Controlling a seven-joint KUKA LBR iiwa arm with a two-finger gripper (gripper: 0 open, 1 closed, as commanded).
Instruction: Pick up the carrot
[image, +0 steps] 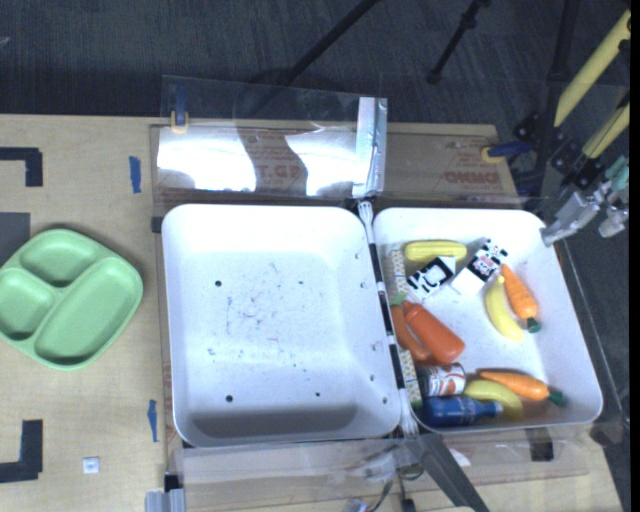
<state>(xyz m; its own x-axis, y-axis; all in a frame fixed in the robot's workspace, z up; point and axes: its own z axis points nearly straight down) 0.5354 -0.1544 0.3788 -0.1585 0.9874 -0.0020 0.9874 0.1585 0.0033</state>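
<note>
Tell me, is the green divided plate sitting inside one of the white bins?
No, the green divided plate lies on the wooden bench, outside and to the left of the left white bin.

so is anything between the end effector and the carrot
Nothing visible. The end effector sits over the right bin's upper right rim, and the nearer carrot lies exposed just below-left, beside a banana.
</note>
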